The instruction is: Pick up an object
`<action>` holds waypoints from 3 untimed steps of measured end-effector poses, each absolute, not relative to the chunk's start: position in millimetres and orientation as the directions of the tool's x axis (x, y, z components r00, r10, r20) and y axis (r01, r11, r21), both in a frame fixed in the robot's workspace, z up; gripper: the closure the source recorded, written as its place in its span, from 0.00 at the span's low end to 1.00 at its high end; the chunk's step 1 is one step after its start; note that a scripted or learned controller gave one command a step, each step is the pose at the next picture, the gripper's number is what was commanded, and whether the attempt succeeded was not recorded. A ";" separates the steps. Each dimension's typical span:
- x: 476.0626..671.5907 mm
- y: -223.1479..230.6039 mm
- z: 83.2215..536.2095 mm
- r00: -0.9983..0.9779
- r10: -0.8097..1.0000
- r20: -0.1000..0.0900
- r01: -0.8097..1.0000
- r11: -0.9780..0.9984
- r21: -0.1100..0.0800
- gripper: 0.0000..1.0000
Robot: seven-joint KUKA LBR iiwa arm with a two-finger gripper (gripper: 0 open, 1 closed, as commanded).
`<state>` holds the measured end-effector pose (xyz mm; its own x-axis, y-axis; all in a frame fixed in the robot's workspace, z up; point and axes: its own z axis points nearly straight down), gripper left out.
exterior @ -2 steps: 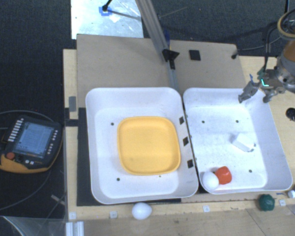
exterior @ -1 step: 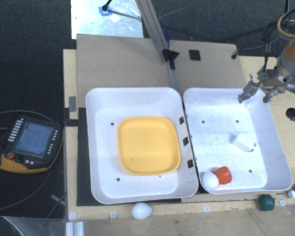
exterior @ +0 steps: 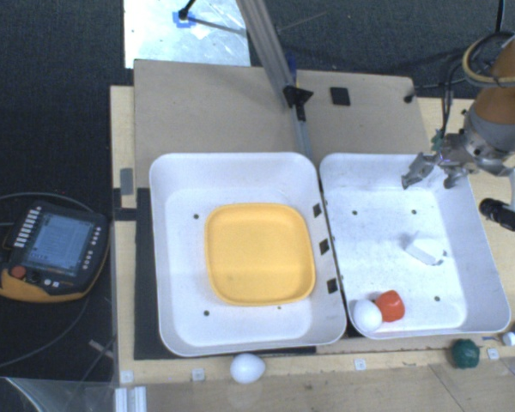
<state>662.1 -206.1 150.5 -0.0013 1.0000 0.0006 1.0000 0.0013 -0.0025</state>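
Right bin (exterior: 463, 256): three loose objects are present. An orange object (exterior: 390, 305) lies at the near edge, touching a white egg-shaped object (exterior: 366, 315) on its left, both close to the bin's near-left corner. A small white block (exterior: 425, 252) lies flat near the bin's centre, well apart from that pair.

Gripper (exterior: 435, 172): positioned over the far-right part of the right bin, fingers spread apart, nothing between them. It is well apart from all three objects.

Left bin (exterior: 176, 230): holds a yellow square plate (exterior: 260, 253), lying flat at its centre.

Bench: a second white egg (exterior: 247, 368) rests just outside the left bin's near rim. A dark green object (exterior: 465, 353) sits beyond the right bin's near-right corner. A control pendant (exterior: 50, 249) lies on the floor at far left.
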 end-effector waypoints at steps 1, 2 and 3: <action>660.7 -202.2 88.7 -0.001 1.000 0.001 1.000 0.001 -0.004 0.00; 661.1 -202.1 90.7 -0.001 1.000 -0.001 1.000 0.001 0.001 0.00; 661.7 -202.2 101.8 -0.002 1.000 -0.001 1.000 0.002 0.003 1.00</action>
